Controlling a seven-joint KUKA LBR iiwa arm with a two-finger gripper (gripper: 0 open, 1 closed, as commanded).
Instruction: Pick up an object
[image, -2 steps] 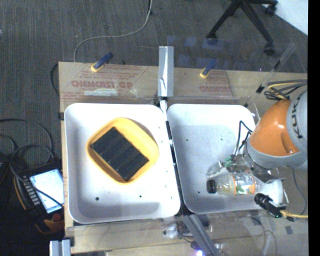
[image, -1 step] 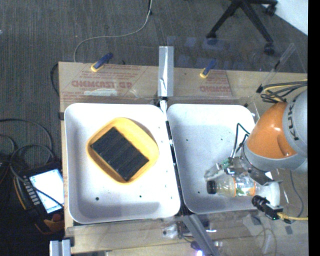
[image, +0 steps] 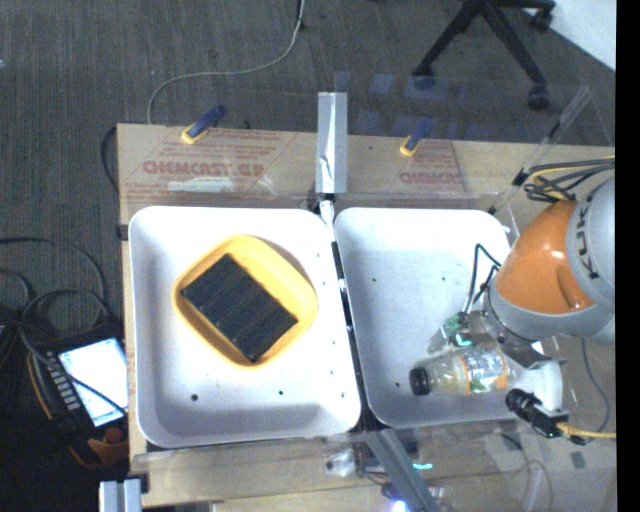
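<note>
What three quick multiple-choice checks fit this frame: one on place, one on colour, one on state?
1. Where is the bottle?
A. In the right bin
B. In the left bin
C. On the floor

2. What colour is the dish in the left bin?
A. Blue
B. Yellow
C. Green

3. How does the bottle rest?
A. Upright on its base
B. On its side, cap toward the left bin
C. Upside down on its cap

Answers:
1. A: it sits near the front of the right bin, under the wrist of the arm.
2. B: a yellow rim shows around the dark ribbed insert.
3. B: its long axis runs along the bin floor, and the dark cap points toward the left bin.
</note>
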